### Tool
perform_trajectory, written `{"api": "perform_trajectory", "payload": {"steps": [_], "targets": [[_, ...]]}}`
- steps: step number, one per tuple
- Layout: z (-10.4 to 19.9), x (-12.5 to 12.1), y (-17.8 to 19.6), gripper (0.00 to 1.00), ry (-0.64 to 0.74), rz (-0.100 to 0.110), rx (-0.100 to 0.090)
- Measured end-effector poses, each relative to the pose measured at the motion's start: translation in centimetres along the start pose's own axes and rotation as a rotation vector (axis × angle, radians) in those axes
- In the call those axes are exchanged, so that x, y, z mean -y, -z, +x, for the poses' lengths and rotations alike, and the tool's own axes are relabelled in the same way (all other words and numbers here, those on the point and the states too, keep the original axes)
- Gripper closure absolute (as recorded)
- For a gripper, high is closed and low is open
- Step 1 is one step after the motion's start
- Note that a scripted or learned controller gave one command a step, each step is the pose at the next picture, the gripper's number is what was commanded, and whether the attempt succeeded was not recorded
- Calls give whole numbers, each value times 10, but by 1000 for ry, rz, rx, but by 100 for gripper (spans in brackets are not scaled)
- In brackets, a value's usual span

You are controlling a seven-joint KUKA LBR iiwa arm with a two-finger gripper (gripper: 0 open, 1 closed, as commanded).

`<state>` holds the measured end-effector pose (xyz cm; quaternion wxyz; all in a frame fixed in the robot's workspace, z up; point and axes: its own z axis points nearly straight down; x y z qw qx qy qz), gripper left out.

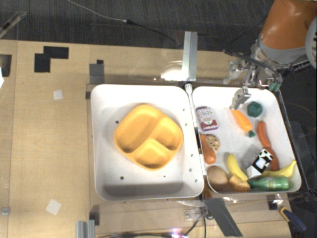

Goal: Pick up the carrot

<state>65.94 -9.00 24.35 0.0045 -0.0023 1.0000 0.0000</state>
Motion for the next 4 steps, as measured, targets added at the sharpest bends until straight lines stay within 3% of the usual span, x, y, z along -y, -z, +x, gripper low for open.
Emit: {"api": "perform_trajectory", "payload": {"steps": [1,2,3,4], "targets": [[47,32,-111,0,-158,0,-10],[48,46,-154,0,-185,1,5],[45,44,-140,100,-179,1,13],[7,16,-80,100,-331,-1,5]]}}
